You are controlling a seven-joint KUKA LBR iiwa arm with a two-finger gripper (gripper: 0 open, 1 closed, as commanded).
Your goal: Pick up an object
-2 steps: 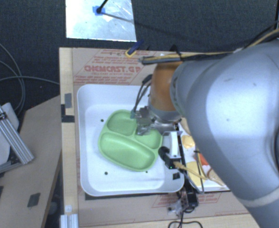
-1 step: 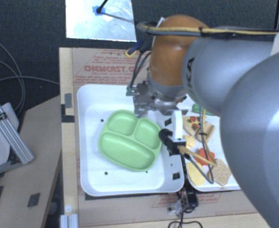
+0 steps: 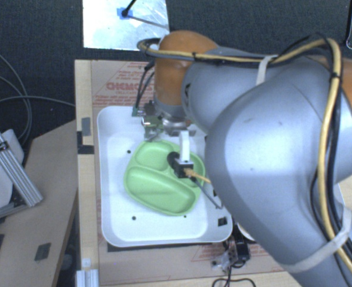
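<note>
A light green divided plate (image 3: 155, 187) lies in the middle of the left white bin (image 3: 111, 160), tilted slightly toward the front right. My gripper (image 3: 152, 129) hangs over the bin's far side, right at the plate's far edge. The orange-banded wrist rises above it. Whether it touches the plate is hidden by the wrist. The grey arm covers the whole right side of the view, including the second bin.
The bin rests on a brown cardboard sheet (image 3: 113, 82). A shiny silver sheet (image 3: 125, 14) lies beyond the bench at the back. An aluminium frame (image 3: 11, 172) and dark cables (image 3: 20, 109) stand to the left.
</note>
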